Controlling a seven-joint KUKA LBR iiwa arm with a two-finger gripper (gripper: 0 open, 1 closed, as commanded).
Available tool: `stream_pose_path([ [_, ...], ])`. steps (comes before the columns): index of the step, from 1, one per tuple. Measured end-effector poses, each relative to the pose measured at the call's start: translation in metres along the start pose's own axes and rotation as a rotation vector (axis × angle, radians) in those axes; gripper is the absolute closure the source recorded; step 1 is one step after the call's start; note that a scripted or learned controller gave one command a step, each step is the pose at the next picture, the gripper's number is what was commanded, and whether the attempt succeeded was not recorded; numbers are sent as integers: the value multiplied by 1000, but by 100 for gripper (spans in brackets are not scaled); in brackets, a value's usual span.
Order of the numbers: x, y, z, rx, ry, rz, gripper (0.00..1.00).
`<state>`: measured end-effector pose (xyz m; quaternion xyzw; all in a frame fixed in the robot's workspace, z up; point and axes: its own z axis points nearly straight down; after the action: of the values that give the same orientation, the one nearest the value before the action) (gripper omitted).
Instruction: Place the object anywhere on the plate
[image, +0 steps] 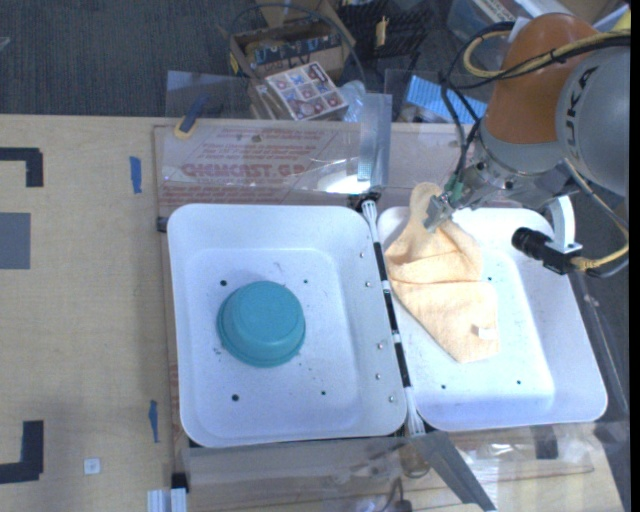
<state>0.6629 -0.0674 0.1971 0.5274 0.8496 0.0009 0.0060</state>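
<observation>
Cloth (446, 290) top corner pinched in hand (437, 212), lifted

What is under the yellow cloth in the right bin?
The cloth lies on the white floor of the right bin, its top corner lifted at the claw. Anything beneath the cloth is covered, so I cannot tell.

Crumpled pale-orange cloth (446, 286) draped in the right white bin, upper corner lifted, teal upturned plastic plate (262, 322) centred in the left bin
</observation>
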Motion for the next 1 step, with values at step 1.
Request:
stream_pose_path([
  [1, -1, 1, -29, 3, 5, -2, 100],
])
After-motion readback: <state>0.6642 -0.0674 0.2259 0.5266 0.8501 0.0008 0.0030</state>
